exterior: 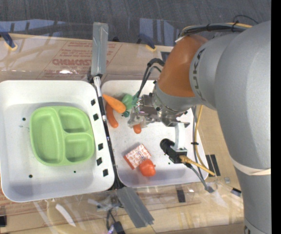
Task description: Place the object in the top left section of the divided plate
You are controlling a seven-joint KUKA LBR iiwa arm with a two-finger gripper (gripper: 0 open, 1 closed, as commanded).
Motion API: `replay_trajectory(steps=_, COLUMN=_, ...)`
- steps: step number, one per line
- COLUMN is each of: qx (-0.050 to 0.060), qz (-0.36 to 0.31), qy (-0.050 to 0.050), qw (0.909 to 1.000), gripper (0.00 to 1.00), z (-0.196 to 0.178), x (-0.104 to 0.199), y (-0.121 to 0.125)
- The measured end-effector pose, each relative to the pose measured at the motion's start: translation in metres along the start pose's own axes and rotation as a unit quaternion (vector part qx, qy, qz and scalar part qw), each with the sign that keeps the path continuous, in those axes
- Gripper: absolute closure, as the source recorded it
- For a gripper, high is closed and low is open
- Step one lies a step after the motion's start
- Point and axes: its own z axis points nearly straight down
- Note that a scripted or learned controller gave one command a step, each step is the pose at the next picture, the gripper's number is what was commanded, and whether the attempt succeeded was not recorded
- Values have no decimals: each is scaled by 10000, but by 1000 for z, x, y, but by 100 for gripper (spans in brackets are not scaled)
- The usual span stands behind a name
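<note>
Gripper low over the right bin among toy food; green divided plate in the left bin.

Near edge of the right bin (pixel 189 177): a red-and-white packet (pixel 137 155) touching an orange-red piece (pixel 148 168). Farther in, the gripper (pixel 138 117) sits over a small orange piece (pixel 137 128); whether it is apart or together cannot be told. At its 10 o'clock a carrot (pixel 114 104) lies pointing 10-to-4, crossing a second orange stick (pixel 111 117) beside a green piece (pixel 128 101). The divided plate (pixel 62 135) lies in the left bin (pixel 13 96) on a taped desk (pixel 47 52); grey carpet beyond.

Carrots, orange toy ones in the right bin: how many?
2 clearly: one long orange toy carrot lying by the green leafy piece, one shorter orange carrot against the divider below it. The arm may hide others.
</note>
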Motion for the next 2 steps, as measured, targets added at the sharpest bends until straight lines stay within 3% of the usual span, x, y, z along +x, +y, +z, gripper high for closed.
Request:
replay_trajectory(steps=1, qx=-19, qz=-1477, qy=-5, qw=9890, gripper=100, z=-11, x=85, y=71)
replay_trajectory(steps=2, qx=-11, qz=-966, qy=-6, qw=9953, gripper=100, z=100, x=169, y=0)
